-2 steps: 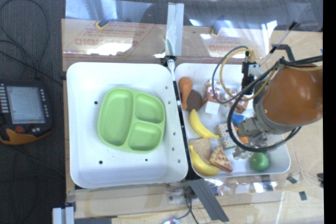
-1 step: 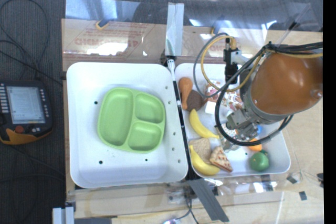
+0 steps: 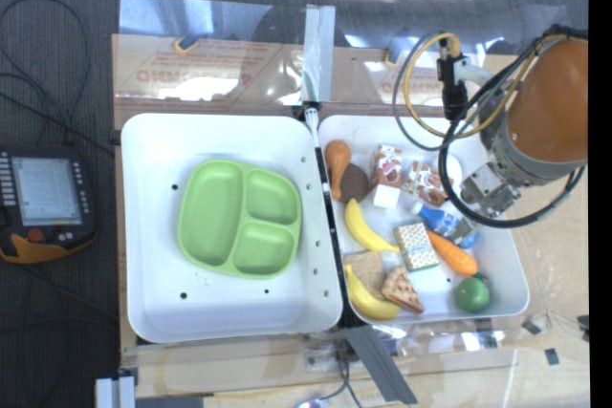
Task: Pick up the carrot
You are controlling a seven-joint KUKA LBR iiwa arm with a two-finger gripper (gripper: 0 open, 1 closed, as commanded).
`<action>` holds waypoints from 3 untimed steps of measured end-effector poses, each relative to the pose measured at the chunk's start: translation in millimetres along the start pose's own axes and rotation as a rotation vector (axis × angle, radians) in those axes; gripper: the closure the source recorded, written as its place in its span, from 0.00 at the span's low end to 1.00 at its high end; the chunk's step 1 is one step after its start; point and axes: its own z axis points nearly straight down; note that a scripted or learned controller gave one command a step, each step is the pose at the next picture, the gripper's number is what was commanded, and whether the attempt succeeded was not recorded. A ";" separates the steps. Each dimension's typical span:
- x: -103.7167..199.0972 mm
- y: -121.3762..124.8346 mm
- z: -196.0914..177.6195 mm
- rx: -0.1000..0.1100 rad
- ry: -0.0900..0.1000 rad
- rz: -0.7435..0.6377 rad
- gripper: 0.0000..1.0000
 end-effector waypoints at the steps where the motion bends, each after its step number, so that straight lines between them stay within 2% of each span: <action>1: -54.2 7.7 -9.3 -0.002 -0.003 -0.225 1.00; 2: -39.6 12.6 -89.1 0.001 0.000 -0.359 1.00; 3: -24.7 -5.6 -142.1 0.001 -0.001 -0.592 1.00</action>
